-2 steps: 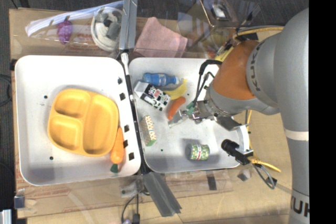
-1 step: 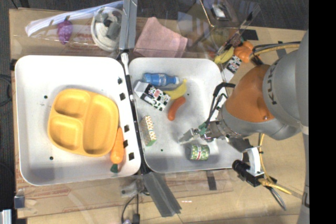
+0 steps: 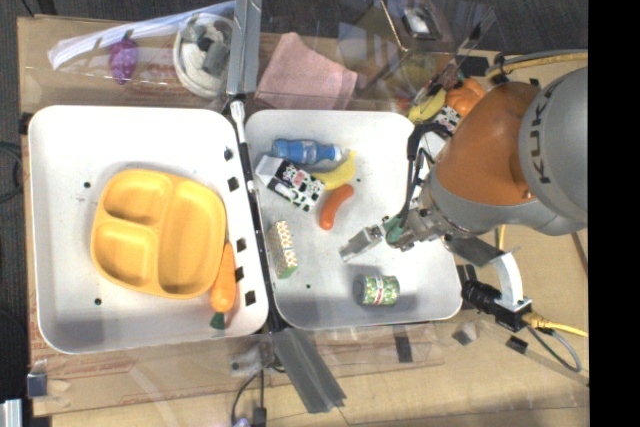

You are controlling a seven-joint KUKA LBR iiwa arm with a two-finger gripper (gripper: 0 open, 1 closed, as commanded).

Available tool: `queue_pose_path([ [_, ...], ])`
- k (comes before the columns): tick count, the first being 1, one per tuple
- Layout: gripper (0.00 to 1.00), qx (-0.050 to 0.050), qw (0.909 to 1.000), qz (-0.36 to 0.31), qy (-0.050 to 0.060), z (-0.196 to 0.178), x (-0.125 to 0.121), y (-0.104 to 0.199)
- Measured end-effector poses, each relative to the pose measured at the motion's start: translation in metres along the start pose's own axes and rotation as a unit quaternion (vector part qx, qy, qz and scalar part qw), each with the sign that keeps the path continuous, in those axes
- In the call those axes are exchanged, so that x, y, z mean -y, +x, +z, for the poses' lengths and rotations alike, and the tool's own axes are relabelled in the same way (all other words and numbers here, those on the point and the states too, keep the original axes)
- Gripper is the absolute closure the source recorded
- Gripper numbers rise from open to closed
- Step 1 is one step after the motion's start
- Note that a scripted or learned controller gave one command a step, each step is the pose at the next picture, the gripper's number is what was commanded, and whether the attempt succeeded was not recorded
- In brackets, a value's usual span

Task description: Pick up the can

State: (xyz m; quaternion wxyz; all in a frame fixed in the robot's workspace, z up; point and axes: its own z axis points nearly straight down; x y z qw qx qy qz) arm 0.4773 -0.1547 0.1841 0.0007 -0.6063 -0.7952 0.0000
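I'm hanging my gripper (image 3: 362,241) over the right bin (image 3: 395,130), fingers looking spread with nothing between them. The can (image 3: 377,290) is lying on its side just below it, near the bin's front edge (not touching). A yellow tray (image 3: 158,232) is sitting in the left bin (image 3: 60,130).

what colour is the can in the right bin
Green, with a paler label patch, lying on its side. The can shows in the camera view, near the right bin's front edge.
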Motion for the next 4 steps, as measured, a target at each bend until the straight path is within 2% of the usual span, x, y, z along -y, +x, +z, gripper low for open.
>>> queue_pose_path([
  [1,0.00,0.000,0.9996,0.028,0.000,0.093,0.006,-0.022],
  [2,0.00,0.000,0.9998,0.022,0.001,0.045,-0.030,-0.053],
  [3,0.00,-0.001,1.0000,0.010,0.002,0.046,0.005,-0.014],
  [4,0.00,-0.001,0.9998,-0.022,0.001,0.093,0.000,0.003],
])
